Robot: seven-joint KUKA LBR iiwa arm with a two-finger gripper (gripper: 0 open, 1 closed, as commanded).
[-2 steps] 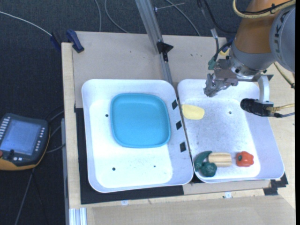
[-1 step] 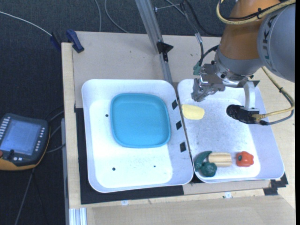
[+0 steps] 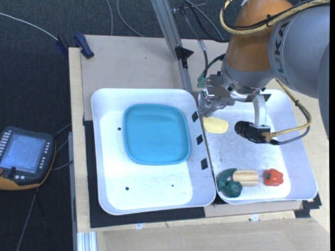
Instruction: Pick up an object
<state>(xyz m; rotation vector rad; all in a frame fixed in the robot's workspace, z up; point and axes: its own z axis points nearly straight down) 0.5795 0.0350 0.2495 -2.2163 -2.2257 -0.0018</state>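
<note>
While the grey two-finger gripper (image 3: 209,104) hung low in the right white bin (image 3: 301,156), finger spread impossible to tell, pale yellow rounded object (image 3: 215,125) lay just below the fingertips, apparently ungripped.

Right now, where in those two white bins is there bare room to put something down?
The left bin has bare floor in front of the blue plate. In the right bin, the middle is bare, between the yellow piece and the front-edge toys: green, tan, red. It is crowded by the gripper.
</note>
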